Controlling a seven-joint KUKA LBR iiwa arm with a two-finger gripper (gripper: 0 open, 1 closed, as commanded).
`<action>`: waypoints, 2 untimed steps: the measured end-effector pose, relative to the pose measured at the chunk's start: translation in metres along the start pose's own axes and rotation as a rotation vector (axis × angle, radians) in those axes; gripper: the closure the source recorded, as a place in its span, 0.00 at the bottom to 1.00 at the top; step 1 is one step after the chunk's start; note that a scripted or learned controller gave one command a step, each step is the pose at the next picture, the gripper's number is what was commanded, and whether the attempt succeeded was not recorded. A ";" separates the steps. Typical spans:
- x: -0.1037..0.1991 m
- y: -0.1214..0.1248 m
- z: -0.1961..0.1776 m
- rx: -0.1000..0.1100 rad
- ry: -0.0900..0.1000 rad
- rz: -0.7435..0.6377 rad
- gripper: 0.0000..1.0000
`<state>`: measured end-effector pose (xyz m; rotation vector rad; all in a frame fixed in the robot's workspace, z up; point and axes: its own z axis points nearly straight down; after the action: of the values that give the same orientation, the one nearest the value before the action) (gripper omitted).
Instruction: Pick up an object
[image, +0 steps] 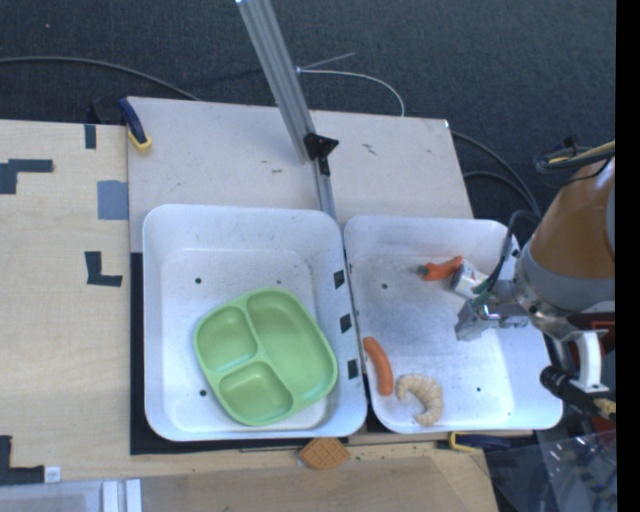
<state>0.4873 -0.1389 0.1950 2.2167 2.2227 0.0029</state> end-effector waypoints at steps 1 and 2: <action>0.000 0.001 -0.048 0.000 -0.001 0.001 1.00; 0.051 0.013 -0.054 0.004 0.002 -0.004 1.00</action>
<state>0.5001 -0.0878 0.2493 2.2148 2.2305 0.0011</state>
